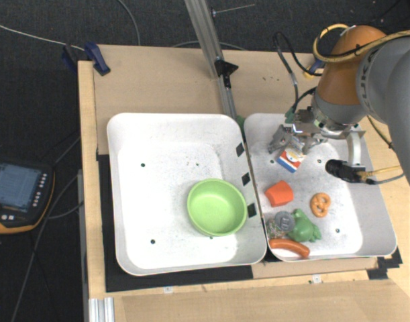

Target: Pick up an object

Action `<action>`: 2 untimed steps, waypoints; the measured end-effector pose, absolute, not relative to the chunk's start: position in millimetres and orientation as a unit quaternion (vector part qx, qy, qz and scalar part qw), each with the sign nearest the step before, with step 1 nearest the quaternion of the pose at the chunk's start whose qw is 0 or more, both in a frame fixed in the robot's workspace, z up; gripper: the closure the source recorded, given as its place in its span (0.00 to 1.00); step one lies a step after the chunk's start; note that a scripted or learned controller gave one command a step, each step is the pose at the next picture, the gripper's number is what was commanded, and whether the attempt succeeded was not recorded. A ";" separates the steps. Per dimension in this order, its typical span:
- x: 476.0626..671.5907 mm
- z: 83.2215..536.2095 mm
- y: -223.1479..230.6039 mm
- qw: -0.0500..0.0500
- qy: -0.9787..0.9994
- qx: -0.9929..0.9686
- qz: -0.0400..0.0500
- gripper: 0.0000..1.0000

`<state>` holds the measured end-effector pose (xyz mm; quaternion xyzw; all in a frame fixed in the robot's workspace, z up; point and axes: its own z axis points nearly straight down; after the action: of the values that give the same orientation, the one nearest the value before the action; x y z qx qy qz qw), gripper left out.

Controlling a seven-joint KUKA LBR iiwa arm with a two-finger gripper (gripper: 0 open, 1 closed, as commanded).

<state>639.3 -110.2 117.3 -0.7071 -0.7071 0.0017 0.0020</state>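
Green bowl [217, 206] sits alone in left bin [158, 146], near its front right corner. Right bin [372, 220] holds orange block [280, 193], pretzel [320, 204], grey bit [282, 222], green toy [304, 227] and red-orange sausage [290, 247] along front edge. Gripper [295, 145] is low over right bin's back area, fingers spread, just above red-white-blue item [290, 160], nothing grasped between them.

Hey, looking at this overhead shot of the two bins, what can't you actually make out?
- Gripper fingers: wrist hardware covers them in the camera view.
- Red, white and blue item: partly under the gripper, too small to identify.
- Grey object: blurred, beside the green toy.
- Arm: cut off by the right edge.
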 end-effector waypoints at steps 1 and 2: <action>641.3 99.4 -110.8 -0.003 -0.707 -0.707 -0.002 0.00; 642.4 111.8 -112.1 -0.005 -0.707 -0.707 -0.003 1.00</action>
<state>642.4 -112.1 111.8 -0.7073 -0.7069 -0.0025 -0.0052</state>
